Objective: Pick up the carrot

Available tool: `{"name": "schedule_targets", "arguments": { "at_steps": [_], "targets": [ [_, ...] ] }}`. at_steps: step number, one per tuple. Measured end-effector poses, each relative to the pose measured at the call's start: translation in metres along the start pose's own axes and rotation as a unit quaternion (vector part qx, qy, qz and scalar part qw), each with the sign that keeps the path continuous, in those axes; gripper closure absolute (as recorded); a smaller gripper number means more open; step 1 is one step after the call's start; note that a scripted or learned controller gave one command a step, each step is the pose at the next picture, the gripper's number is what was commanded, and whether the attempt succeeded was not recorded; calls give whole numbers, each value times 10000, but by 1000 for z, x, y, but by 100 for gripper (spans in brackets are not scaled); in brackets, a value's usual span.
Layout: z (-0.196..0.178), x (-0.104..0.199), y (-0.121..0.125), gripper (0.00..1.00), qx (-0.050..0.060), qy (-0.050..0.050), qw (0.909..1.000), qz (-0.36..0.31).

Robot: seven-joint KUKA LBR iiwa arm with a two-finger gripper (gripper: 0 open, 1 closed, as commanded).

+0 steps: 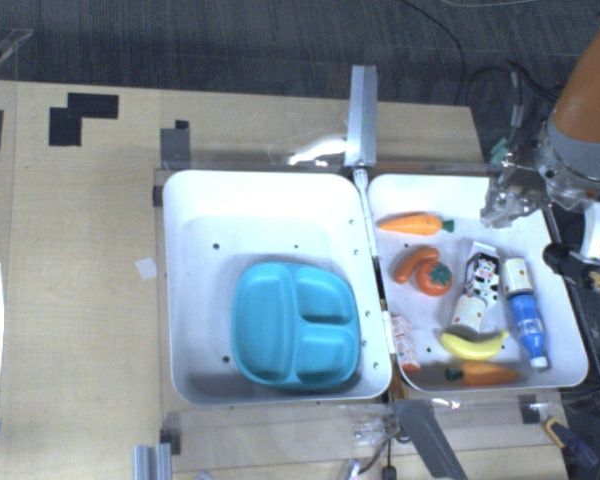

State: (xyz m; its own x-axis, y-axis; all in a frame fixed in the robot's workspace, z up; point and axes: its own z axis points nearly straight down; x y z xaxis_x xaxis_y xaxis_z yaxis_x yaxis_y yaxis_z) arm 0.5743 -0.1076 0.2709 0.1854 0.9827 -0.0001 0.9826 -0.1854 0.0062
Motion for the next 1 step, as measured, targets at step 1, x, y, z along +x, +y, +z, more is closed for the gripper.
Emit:
{"name": "schedule_targets", "arguments": {
  "at_steps": [1],
  "targets": [
    [48,-11,-5,100,5,0,9982,-593]
  ]
}}
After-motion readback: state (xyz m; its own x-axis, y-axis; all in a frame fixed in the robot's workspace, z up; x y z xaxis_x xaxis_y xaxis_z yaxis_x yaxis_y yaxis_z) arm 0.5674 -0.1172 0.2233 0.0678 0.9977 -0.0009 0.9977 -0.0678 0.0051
